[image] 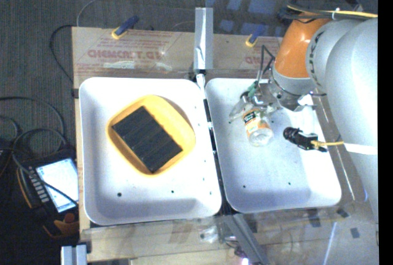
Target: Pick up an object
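A small clear bottle [258,127] with a yellow-and-dark label lies in the right bin [276,187], in its upper middle part. My gripper [253,100] hangs over the far part of that bin, directly above and touching or nearly touching the bottle's top end. The grey arm with its orange band [298,49] comes in from the right and hides the bin's far right corner. In the left bin [98,196] rests a yellow dish [184,129] with a black ribbed rectangular pad [147,138] lying on it.
A black connector on a yellow cable [299,137] sits over the right bin, right of the bottle. A vertical metal post [202,43] stands behind the gap between the bins. Two blue-and-yellow clamps [124,26] grip the cardboard backing.
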### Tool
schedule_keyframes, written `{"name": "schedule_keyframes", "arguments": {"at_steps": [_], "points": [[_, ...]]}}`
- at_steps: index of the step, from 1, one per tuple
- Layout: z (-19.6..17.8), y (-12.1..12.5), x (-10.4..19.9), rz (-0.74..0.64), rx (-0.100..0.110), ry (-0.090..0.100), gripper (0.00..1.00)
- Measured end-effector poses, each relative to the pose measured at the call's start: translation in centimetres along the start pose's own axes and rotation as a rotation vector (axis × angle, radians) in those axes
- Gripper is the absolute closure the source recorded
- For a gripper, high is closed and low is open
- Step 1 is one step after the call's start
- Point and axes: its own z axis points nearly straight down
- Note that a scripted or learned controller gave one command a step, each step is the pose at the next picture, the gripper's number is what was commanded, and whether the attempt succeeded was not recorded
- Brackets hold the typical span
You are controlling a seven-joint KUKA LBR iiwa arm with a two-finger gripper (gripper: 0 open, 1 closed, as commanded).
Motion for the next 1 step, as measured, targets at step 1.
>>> {"name": "schedule_keyframes", "arguments": {"at_steps": [1], "points": [[-10.39,3.08,4.67,-0.179,-0.017,0.000,1.00]]}}
